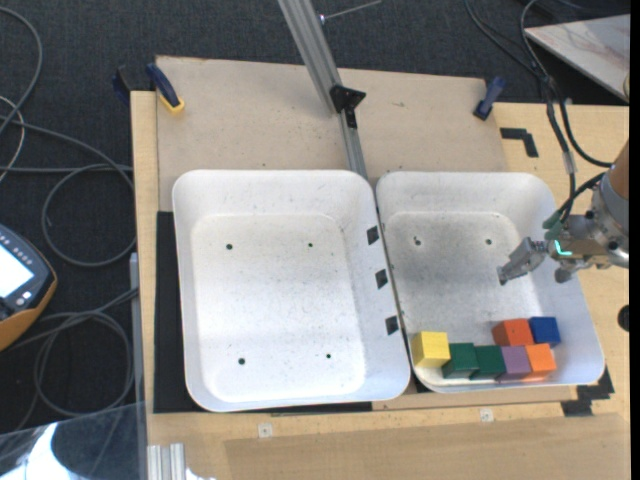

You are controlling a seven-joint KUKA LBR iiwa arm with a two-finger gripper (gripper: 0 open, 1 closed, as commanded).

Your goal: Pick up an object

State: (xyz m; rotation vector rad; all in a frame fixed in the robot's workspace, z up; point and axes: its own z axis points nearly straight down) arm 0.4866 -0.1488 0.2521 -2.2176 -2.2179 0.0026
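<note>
Sitting along the lower edge of the right bin (pixel 470 213) is a cluster of coloured blocks: a yellow block (pixel 432 347) at the left end, two green blocks (pixel 476 359) just beside it, then a purple block (pixel 515 361), an orange block (pixel 540 359), a red-orange block (pixel 515 332) and a blue block (pixel 544 329) packed touching one another at the right end. None of them carries any lettering that can be read.

Above this cluster, at the right side of the same bin, the gripper (pixel 540 266) hangs on the arm that enters from the right of the frame. Its two grey fingers (pixel 520 263) look spread apart, with nothing between them, and a small green light glows on the body behind them. It stands apart from the blocks.

To the left lies the left bin (pixel 270 193), its floor speckled grey and marked with four dark dots. Both bins rest on a tan board on the surface (pixel 420 123), held with blue clamps (pixel 164 86) at the upper corners. A grey metal pole (pixel 315 43) slants from the top of the frame down to the seam between the bins. Black cables (pixel 60 168) loop over the dark carpet at the left, beside a device with a lit screen (pixel 15 278) whose writing is too small to read.
</note>
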